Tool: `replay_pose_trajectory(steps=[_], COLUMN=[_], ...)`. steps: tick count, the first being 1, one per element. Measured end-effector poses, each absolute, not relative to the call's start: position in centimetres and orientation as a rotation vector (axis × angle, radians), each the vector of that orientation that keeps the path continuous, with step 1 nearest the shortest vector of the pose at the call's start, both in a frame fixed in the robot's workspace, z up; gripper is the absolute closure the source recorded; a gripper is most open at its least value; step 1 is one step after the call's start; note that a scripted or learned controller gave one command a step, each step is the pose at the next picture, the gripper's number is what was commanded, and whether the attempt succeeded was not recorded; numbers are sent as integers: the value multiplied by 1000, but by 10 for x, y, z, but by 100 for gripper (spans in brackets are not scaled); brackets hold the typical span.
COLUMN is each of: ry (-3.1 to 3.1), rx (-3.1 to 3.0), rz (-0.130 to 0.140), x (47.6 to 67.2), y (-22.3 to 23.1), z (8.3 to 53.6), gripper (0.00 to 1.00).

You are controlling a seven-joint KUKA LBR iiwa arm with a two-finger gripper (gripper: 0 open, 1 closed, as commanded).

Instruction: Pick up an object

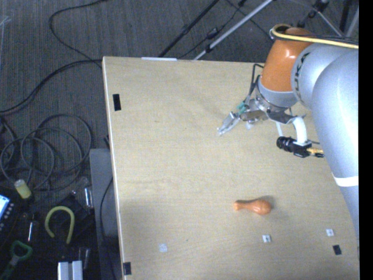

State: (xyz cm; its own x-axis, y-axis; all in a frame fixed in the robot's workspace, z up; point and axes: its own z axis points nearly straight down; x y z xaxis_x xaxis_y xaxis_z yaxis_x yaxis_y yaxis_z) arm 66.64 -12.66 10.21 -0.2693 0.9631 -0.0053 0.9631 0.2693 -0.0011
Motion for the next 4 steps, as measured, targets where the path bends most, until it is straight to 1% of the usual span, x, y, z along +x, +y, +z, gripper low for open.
replay_pose_trajectory(steps=[1, 2, 3, 4], ry=[2768, 2765, 2692, 2551], rx=[1483, 1484, 1617, 1837], rz=[-2, 3, 1, -1], x=[668, 669, 669, 626], y=[-147, -146, -89, -19], z=[84, 94, 184, 183], gripper=[0, 100, 100, 100])
